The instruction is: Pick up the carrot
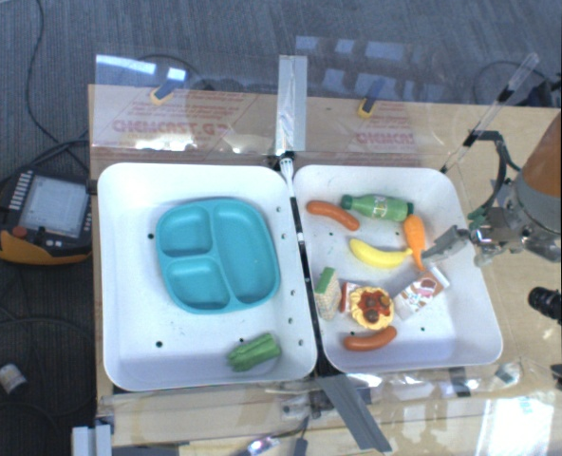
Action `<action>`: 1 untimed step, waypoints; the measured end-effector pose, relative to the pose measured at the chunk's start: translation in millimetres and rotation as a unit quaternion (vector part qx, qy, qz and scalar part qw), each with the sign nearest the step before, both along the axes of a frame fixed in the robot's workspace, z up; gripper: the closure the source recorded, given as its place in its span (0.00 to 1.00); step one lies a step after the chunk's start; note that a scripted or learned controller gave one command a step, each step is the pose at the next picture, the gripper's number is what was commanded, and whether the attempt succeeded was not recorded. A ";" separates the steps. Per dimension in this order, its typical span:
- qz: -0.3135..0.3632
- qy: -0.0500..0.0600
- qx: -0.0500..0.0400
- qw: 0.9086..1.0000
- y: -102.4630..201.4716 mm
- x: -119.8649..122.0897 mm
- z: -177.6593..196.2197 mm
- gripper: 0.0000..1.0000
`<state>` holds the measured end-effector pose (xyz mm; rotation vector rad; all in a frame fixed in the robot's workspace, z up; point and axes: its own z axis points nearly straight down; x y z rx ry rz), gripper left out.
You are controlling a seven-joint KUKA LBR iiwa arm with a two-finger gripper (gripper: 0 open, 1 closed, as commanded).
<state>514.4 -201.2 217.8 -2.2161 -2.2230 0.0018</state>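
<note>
The orange carrot (415, 238) lies in the right bin (471, 335), near its upper right, between a yellow banana (380, 254) and the bin's right wall. My gripper (443, 245) hangs low over the right bin, just to the right of the carrot and close to its lower end. Nothing visible is held in it. The arm comes in from the right edge, with its orange band at the top right.
The right bin also holds a green bottle (376, 206), two sausages (332, 214) (369, 339), a pizza slice (370, 305), a sandwich (329, 294) and a red-and-white packet (421, 291). The left bin (129, 350) holds a blue divided plate (215, 253) and a green vegetable (253, 351).
</note>
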 end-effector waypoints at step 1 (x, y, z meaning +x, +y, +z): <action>0.128 -0.001 -0.002 0.992 -22.8 35.8 74.8 0.00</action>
